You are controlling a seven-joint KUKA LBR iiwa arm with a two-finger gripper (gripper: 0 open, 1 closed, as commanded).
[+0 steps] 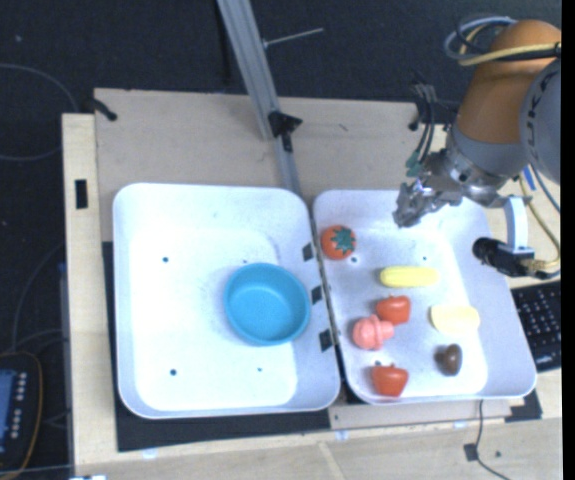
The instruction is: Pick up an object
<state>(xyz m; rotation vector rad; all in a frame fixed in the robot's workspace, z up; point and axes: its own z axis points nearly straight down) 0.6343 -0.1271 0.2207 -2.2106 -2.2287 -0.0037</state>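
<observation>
In the right bin (487, 383), a smooth yellow banana-shaped toy (408, 277); red pieces nearby.

A: What carries it all?

B: A pale wooden bench (197, 138). Take the left white bin (147, 268) as the landmark; it lies flat on the bench's near-left part.

A: What else lies on the bench?

B: The right white bin (487, 298) sits just beside the landmark, on its right, their inner edges almost touching. A dark mat (127, 430) shows under the landmark's near edge. Beyond the landmark's far right corner, a grey metal strut (252, 63) rises slanting from the bench.

A: Anything past the second bin?

B: A black keyboard (542, 323), far to the landmark's right, at the bench's edge.
</observation>
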